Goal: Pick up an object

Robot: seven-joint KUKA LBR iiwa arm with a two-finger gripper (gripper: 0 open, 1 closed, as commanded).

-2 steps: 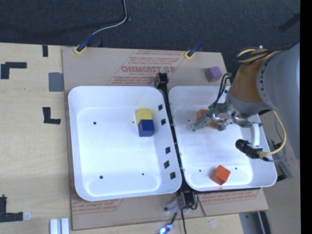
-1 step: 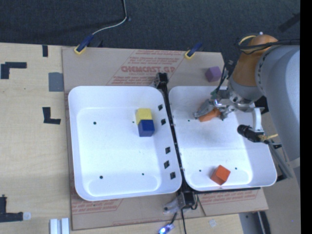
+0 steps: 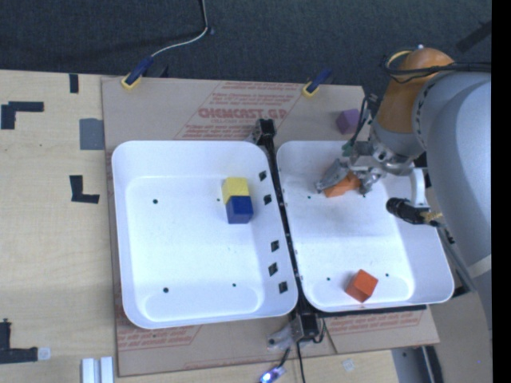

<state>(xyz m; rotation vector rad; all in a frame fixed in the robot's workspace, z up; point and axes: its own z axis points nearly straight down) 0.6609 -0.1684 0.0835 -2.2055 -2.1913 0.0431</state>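
The arm [image 3: 447,126] reaches in from the right, wrist angled downward.

Faint red print on the cardboard sheet [image 3: 231,112] above the bins, upper centre, mirrored, not clearly legible

Over the far part of the right bin [image 3: 415,282] the end effector [image 3: 345,180] grips an orange piece [image 3: 343,186] between its fingers, an orange block [image 3: 362,285] lies near its front edge, and the left bin [image 3: 144,238] holds a yellow-and-blue block [image 3: 237,199].
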